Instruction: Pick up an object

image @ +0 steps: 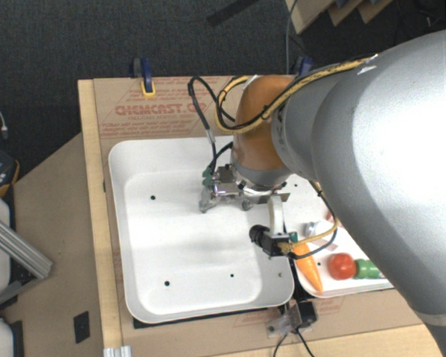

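In the camera view we see two shallow white bins standing side by side on the bench. The left bin [135, 216] has a bare white floor with some small dark dots on it. The right bin [318, 285] is mostly covered by the big grey arm [387, 173], and only its near corner is visible. In this corner lie an orange carrot [308, 265], a red round object [342, 265] just beside it, and a green object [368, 269] touching the red one on the right. The carrot lies with its long axis running from the upper left to the lower right, and its thin tip points toward the near edge of the bin. The gripper [225, 198] hangs over the far right part of the left bin, under the orange band [254, 127]. Its fingers stand a little apart and we see nothing between them
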Tool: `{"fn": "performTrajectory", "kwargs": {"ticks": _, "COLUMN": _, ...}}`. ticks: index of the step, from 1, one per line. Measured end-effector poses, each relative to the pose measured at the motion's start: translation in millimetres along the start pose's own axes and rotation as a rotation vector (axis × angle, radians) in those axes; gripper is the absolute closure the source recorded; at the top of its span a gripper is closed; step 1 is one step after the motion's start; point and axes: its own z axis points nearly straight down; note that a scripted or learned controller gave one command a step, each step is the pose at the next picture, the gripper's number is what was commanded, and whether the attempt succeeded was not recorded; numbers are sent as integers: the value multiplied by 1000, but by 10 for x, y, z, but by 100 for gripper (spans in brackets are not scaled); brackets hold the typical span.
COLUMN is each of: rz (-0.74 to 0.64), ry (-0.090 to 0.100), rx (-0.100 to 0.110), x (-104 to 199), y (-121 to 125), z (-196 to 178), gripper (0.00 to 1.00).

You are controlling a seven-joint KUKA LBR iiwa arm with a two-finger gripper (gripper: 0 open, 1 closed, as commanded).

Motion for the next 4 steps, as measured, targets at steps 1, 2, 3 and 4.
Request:
{"fn": "performTrajectory", "kwargs": {"ticks": 1, "rz": -11, "ry": -2, "rx": -6, "x": 987, "y": 597, "z": 0, "gripper": 0}}
{"fn": "performTrajectory", "kwargs": {"ticks": 2, "rz": -5, "ry": 0, "rx": -14, "x": 985, "y": 403, "z": -1654, "gripper": 0}}
{"fn": "performTrajectory", "kwargs": {"ticks": 3, "rz": 7, "ry": -9, "rx": 8, "x": 117, "y": -181, "z": -1623, "gripper": 0}}
{"fn": "performTrajectory", "kwargs": {"ticks": 4, "rz": -4, "ry": -6, "rx": -7, "x": 259, "y": 598, "z": -1970, "gripper": 0}}
